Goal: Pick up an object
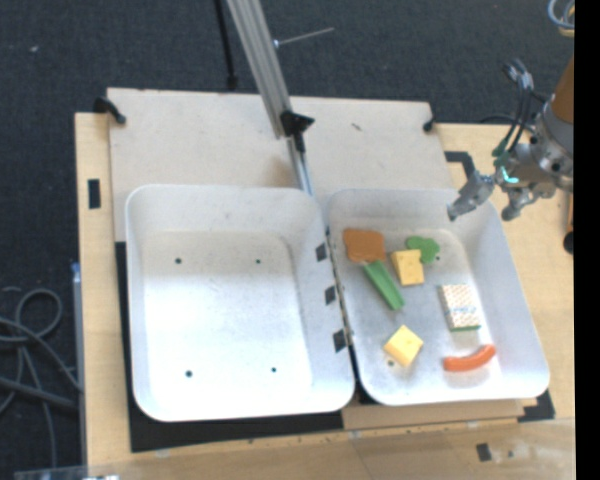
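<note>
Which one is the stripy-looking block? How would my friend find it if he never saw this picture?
Look in the right bin, the one that holds all the toys. Along its right side, just above the red-orange sausage shape, lies the patterned block. It is the one whitish piece with a speckled pattern, while its neighbours are plain yellow, green, brown or red.

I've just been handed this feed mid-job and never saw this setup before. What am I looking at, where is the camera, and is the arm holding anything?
One camera fixed above the bench looks down at a slant on two shallow white bins. The left bin sits beside the right bin, which holds a brown piece, a long green piece, a small green piece, two yellow blocks, a patterned packet and an orange-red piece. The robot arm reaches in from the right; its two-finger gripper hangs open over the right bin's far corner, holding nothing.
</note>
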